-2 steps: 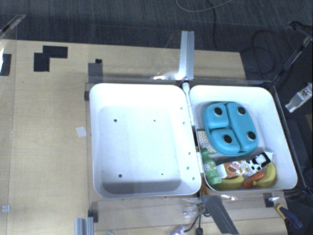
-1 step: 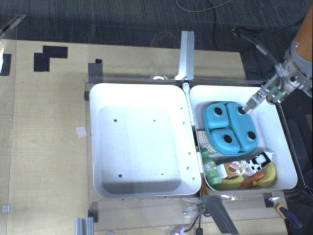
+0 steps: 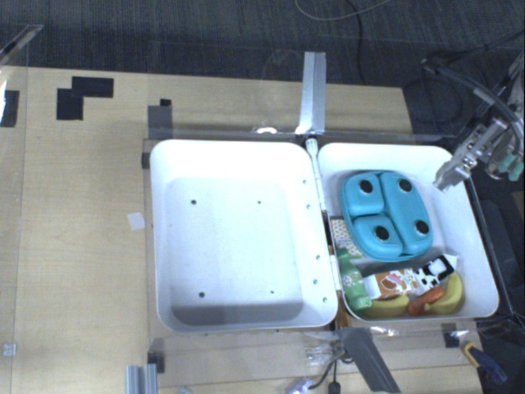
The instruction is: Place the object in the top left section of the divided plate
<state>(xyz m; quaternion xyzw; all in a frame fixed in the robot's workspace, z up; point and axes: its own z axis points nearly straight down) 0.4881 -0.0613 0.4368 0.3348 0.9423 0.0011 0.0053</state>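
Camera view. Divided plate (image 3: 384,216), light blue with four sections, lies upper-centre in the right bin (image 3: 474,220), tilted so that its corners point roughly to 12, 3, 6 and 9 o'clock. Its lower edge rests against the clutter along the bin's 6 o'clock wall. Each section shows a small dark spot; what these are cannot be determined.

Candidate objects lie in a heap at 6 o'clock of the plate: a yellow banana-like item (image 3: 410,304), a printed carton (image 3: 394,284), a black-and-white piece (image 3: 439,268), and a green packet (image 3: 351,279). Which of these is the task's object cannot be told. None sits in a plate section. The left bin (image 3: 234,232) carries nothing of note.

Gripper (image 3: 449,175) stands at 3 o'clock of the plate, over the right bin's upper right rim, just beside the plate's right corner. No item is seen between its fingers; whether they are apart or together cannot be told at this resolution.

Governing relation: the heap lies at about 7 o'clock from the gripper, well apart, with the banana-like item's long axis running 3 to 9 o'clock.

Arm pose: wrist enters from 3 o'clock, slanted down toward 8 o'clock. Judgement: pick not yet made.
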